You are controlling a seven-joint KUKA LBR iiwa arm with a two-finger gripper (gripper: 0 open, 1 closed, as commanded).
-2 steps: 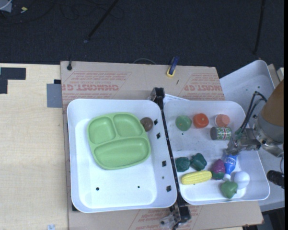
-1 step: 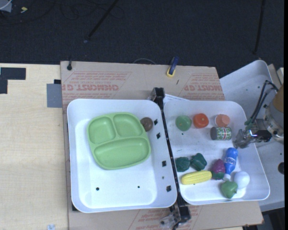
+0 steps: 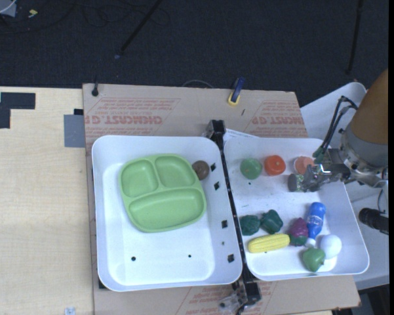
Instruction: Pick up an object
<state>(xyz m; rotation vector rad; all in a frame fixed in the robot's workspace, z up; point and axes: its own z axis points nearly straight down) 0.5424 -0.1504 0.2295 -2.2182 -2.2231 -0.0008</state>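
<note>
Reaching in from 3 o'clock, the arm [image 3: 374, 120] has its gripper [image 3: 306, 179] low over the right bin [image 3: 354, 209], near that bin's 2 o'clock corner. Nothing lifted yet, judging by how things lie: every item rests on a bin floor.

Task status: pick not done. Approach looks nearly complete; closing, gripping and lifting all remain.

Likely target: a pale orange-pink object [image 3: 303, 164] just at the gripper's 12 o'clock, touching or nearly so; partly hidden by the tool. Cannot confirm it sits between the fingers.

Fingers: dark, blurred against the wrist hardware; cannot tell whether they stand wide or narrow.

Arm pose: orange band at the frame's 3 o'clock edge, grey wrist below it, cables looping above toward 1 o'clock. Tool appears angled down and toward 9 o'clock.

Other items in the right bin:
- green ball [image 3: 251, 168] and orange-red tomato [image 3: 274, 165], at 9 o'clock of the gripper, apart from it
- two dark green pieces [image 3: 261, 222] toward 7 o'clock
- yellow corn [image 3: 269, 243] at the near rim
- blue bottle [image 3: 315, 218], purple piece [image 3: 299, 229], white ball [image 3: 330, 245], green piece [image 3: 313, 259], clustered at 6 o'clock

Left bin [image 3: 111, 241]: green divided plate [image 3: 162, 192], brown ball [image 3: 200, 169] just beside its 2 o'clock edge.
</note>
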